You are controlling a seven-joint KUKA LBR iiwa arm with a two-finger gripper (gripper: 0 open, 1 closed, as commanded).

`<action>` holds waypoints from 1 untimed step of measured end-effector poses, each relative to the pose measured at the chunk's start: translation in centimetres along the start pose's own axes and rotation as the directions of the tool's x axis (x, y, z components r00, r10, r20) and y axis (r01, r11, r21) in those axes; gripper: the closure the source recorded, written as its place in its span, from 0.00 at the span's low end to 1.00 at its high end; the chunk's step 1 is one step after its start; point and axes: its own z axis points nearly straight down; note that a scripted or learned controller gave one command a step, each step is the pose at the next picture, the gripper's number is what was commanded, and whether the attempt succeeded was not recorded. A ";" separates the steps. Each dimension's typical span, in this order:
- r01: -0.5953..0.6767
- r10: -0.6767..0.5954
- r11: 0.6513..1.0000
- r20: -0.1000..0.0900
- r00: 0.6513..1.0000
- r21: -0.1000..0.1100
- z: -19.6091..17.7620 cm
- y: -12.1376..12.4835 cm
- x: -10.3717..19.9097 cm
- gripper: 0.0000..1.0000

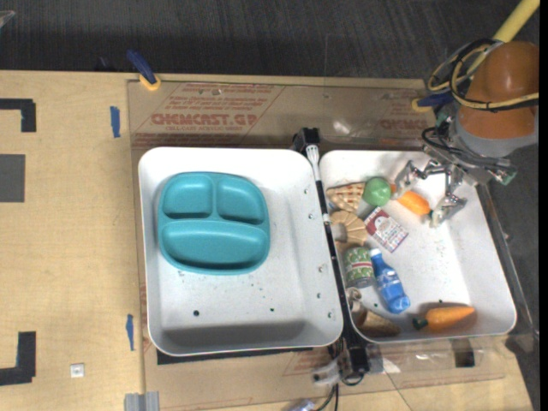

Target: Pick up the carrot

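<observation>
White bins (257,315) on cardboard bench (68,229) (dark floor behind).

The gripper (435,188) is being held, fingers spread, over the right bin's (479,264) far part, seemingly just beside a small orange item (414,203). The carrot (447,317) is lying at the near edge, well apart.

The arm (503,92) has a rounded orange band, and under it a grey ring. Yellow and black cables loop around the orange part — one blue piece shows at their left side. A pale yellow tube goes up to the far right. The gripper (435,191) is bare silver metal, with two thin shiny fingers (451,204).
</observation>
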 end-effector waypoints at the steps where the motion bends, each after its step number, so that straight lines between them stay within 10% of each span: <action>1: -0.208 0.208 0.978 -0.014 0.978 -0.004 1.4 2.2 0.7 0.00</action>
